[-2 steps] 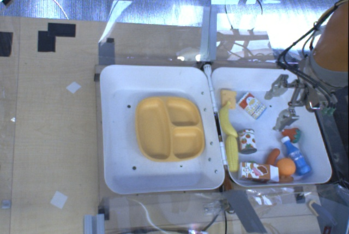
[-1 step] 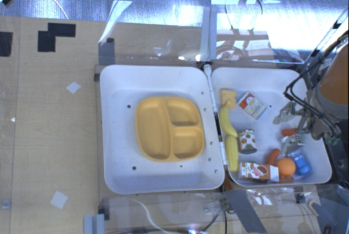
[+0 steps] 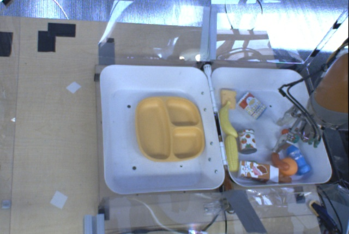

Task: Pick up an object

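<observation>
Nearest the camera, along the front wall of the right bin [image 3: 322,175]: a small carton [image 3: 256,171] lying on its side, red and white, touching an orange ball [image 3: 289,166] at its right end, with a blue object [image 3: 301,159] just beyond that in the front right corner. Just beside the dividing wall, a yellow corn cob [image 3: 231,152] lying lengthwise, with a banana [image 3: 227,121] above it and a tan cracker-like block [image 3: 228,97] at the far end of the row. Right of the corn, upright, a small can [image 3: 247,141] with a red and white label. Farther back, a tilted white and red box [image 3: 251,105], apart from the rest. Over the right side of this bin, the gripper [image 3: 293,132], low above the blue object and orange ball, pointing down and left; finger spread too cluttered to tell, nothing visibly pinched. Behind it, the orange band [image 3: 332,88] of the arm at the frame's right.

In the left bin [image 3: 112,173], a yellow divided tray [image 3: 169,128], three compartments, lying flat near the middle. Both bins resting on the pale wooden tabletop [image 3: 49,135], black tape marks [image 3: 54,35] at its far left.
</observation>
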{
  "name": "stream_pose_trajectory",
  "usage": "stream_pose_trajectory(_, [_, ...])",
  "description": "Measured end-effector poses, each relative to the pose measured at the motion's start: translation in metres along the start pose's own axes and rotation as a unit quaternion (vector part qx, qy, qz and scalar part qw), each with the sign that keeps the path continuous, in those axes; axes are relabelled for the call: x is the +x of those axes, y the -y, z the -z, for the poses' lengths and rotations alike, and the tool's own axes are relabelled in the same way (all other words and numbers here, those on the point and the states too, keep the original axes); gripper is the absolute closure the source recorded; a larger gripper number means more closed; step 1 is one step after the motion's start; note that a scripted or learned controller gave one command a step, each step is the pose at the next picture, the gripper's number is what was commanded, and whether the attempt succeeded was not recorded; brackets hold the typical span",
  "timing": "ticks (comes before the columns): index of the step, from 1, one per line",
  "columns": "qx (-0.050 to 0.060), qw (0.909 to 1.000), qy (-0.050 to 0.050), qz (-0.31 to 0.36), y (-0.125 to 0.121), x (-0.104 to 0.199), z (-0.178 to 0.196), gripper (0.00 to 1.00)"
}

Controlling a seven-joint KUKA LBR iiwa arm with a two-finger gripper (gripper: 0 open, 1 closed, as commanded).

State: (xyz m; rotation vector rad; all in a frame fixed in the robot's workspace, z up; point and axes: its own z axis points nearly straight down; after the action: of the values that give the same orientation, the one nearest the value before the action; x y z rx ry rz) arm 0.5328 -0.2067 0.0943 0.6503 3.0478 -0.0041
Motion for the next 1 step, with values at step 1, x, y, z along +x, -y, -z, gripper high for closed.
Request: stream_pose_trajectory(1, [-0.003,0.9975,-0.006,-0.070,-0.1100,0.0081,-0.0047,0.00])
